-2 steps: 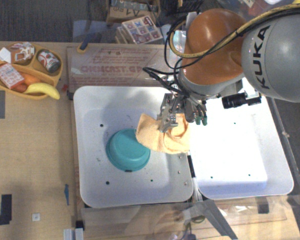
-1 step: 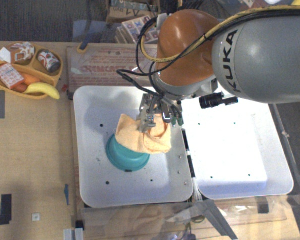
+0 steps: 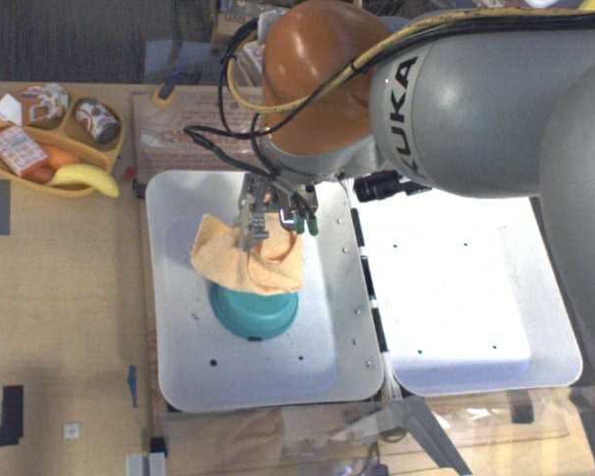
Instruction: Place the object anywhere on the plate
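My gripper (image 3: 259,228) hangs low over the left bin (image 3: 178,355), its fingers pinched together on a fold of the yellow cloth (image 3: 246,258); I can see fabric bunched between them and rising slightly toward the tips. The cloth drapes down from that pinch and spreads over the upper part of the teal plate (image 3: 258,312), which sits near the middle of the same bin. The plate's lower rim shows below the fabric.

I judge this to be the placing step, close to its end: the cloth already lies largely on the plate, directly under and just below the gripper. The next move, as I read it, calls for parting the fingers so the pinched fold drops, then lifting straight up without dragging the fabric off the rim. The cloth's left corner overhangs the plate's edge, so a sideways pull could tip it off.

The right bin (image 3: 535,355) sits beside, under the arm (image 3: 476,97).
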`<state>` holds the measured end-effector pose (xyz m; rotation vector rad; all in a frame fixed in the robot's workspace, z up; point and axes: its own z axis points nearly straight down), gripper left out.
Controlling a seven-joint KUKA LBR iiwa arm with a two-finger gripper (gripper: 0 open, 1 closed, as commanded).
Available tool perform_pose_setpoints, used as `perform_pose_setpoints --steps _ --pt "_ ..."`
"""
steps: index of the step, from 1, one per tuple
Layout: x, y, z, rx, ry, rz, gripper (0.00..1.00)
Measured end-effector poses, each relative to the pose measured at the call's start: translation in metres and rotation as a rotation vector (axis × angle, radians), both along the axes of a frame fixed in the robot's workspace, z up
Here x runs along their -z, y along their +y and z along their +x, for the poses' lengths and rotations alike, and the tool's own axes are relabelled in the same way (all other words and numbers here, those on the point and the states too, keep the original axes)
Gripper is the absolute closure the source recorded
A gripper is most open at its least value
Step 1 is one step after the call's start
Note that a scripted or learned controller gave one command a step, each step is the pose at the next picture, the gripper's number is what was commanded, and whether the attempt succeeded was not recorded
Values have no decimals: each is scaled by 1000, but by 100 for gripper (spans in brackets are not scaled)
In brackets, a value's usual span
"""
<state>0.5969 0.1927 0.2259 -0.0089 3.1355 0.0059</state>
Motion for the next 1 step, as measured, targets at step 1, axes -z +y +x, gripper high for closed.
perform_pose_setpoints --steps 1 --pt "-1 0 0 0 -1 0 0"
